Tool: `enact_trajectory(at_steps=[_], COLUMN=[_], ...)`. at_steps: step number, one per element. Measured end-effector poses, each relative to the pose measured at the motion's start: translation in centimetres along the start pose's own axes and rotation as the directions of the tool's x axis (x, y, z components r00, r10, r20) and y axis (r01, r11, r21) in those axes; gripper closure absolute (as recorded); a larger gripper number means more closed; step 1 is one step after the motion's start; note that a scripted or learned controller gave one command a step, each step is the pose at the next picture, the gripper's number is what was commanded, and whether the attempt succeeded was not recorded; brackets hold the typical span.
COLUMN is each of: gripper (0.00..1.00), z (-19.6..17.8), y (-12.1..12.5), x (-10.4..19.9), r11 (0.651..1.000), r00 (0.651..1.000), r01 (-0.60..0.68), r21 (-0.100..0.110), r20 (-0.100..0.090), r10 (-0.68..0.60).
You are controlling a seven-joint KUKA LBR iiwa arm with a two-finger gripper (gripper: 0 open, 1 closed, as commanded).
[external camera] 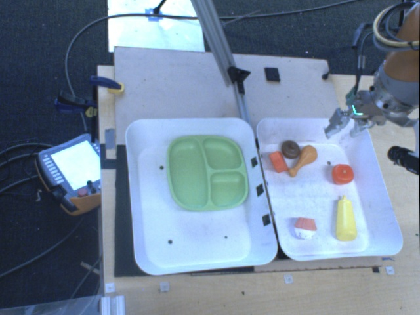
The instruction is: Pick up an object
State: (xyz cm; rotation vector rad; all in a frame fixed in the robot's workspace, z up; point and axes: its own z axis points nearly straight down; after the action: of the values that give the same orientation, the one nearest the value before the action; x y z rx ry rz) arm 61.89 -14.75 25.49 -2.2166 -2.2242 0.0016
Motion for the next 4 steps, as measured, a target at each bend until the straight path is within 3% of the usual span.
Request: enact_trajectory(at_steps=[1,4], gripper=[0.0,0.0], z=[-0.2,15.0], y=[0.1,1.6], x=[0.0,-1.1], r11=[1.0,1.0], r00=[1.0,1.0], r01=[0.001,-0.003], r21=[-0.003,-0.002], r20=[0.001,0.001], r10=[-0.001,0.003])
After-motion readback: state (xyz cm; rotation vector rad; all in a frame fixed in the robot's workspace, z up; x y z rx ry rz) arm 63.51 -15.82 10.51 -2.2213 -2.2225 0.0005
